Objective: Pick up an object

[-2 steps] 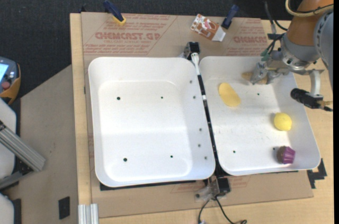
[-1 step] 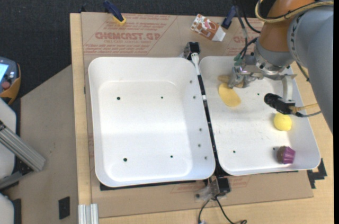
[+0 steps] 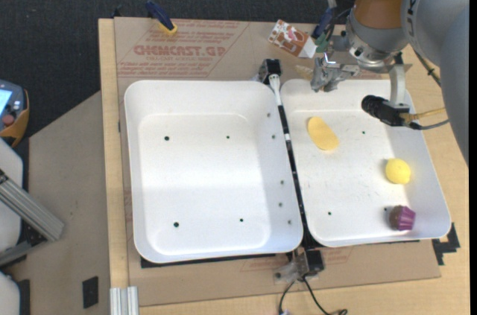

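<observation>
In the camera view, the gripper [image 3: 326, 81] is poised over the far edge of the right bin [image 3: 350, 228]; whether anything is pinched cannot be told. The yellow oval piece [image 3: 323, 133] lies nearest, just below it, its long axis running near-to-far.

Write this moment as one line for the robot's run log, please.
stage: approach | gripper: above right bin's far edge, nothing held | right bin: yellow oval, yellow ball, purple piece | pick: not yet done

Gripper [image 3: 325, 81] over right bin's [image 3: 350, 228] far edge; yellow oval [image 3: 323, 134], yellow ball [image 3: 398, 172], purple object [image 3: 402, 217] inside it.
</observation>
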`<act>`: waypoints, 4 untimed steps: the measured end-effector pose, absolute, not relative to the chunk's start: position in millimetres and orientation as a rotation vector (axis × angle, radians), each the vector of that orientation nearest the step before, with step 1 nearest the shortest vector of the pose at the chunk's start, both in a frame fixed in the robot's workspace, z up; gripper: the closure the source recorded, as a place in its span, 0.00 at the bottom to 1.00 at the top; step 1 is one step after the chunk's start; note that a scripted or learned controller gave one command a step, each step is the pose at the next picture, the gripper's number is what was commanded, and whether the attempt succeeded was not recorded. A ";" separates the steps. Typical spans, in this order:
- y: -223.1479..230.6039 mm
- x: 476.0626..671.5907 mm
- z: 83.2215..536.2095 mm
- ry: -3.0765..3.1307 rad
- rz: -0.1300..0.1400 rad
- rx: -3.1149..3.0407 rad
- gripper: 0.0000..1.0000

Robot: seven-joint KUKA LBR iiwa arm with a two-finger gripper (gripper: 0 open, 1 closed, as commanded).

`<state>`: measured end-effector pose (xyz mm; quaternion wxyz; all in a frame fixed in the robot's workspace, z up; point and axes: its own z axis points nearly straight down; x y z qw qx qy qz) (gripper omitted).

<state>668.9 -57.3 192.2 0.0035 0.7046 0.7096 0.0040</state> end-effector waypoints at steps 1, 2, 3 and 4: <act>-188.5 665.7 180.5 2.207 -0.002 2.226 1.00; -147.5 565.4 154.2 2.226 -0.007 2.231 1.00; -149.4 571.2 166.6 2.217 0.002 2.220 1.00; -62.3 576.9 186.1 2.230 0.008 2.211 1.00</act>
